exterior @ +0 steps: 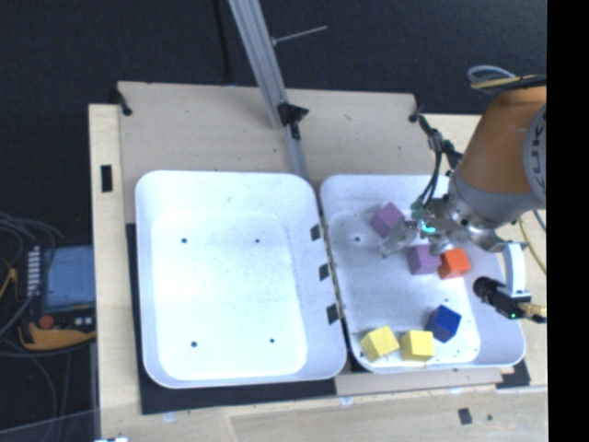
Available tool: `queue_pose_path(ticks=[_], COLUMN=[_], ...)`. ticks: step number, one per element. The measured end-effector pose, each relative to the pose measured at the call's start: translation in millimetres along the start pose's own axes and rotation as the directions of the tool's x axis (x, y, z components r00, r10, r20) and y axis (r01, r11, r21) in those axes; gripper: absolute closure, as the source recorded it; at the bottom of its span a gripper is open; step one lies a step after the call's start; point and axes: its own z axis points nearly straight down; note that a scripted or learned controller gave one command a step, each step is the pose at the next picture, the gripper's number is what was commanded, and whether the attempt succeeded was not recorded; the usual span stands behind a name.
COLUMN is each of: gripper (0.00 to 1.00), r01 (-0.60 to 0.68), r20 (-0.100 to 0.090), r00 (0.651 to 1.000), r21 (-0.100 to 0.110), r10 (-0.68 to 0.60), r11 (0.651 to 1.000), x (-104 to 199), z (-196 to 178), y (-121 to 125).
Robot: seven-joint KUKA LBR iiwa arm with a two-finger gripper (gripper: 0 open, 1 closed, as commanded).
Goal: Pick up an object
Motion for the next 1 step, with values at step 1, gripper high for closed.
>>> queue_pose_path(ticks=[1], gripper=[0.00], r01=[-0.001], r20=[0.000], r00=[1.000], r21=[0.006], r10=[0.001], r11=[1.000], x=[-4.4], z=[46.6], y=[-8.6])
